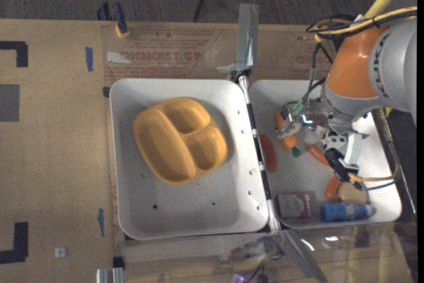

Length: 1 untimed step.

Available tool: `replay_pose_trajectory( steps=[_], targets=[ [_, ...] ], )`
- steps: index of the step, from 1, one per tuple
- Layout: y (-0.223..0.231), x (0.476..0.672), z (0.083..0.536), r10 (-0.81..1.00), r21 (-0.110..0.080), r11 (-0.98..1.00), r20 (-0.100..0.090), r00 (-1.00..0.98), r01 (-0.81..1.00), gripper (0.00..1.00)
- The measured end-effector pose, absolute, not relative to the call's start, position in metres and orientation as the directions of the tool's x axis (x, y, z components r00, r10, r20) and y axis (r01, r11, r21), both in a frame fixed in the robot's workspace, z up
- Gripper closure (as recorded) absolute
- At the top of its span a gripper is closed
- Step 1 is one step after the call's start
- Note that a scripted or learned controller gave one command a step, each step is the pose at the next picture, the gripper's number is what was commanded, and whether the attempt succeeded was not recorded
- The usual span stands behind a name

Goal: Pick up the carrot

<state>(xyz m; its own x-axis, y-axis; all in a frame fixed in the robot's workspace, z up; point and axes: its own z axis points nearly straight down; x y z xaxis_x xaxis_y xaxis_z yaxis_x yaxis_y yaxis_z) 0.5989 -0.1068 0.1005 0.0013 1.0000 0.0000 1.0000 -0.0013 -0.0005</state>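
Observation:
In the right bin (391,205) an orange carrot (289,141) with a small green end lies near the bin's left part. My gripper (296,121) hangs directly over it, below the grey arm with its orange band (351,69), and hides the carrot's upper part. A second orange piece (318,154) lies just right of it, half under the gripper body. A third orange piece (331,187) rests lower down, beside a tan round item (353,193).
A brown sausage (268,152) lies against the right bin's left wall. A small box (295,204) and a blue bottle (344,211) sit along its front edge. The left bin (132,209) holds a yellow divided plate (180,139).

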Motion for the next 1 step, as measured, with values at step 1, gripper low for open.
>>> replay_pose_trajectory(
  steps=[1],
  targets=[
    [-0.1069, 0.5996, 0.1108, 1.000, 0.002, -0.003, 0.001, 0.003, 1.000, 1.00]
  ],
)
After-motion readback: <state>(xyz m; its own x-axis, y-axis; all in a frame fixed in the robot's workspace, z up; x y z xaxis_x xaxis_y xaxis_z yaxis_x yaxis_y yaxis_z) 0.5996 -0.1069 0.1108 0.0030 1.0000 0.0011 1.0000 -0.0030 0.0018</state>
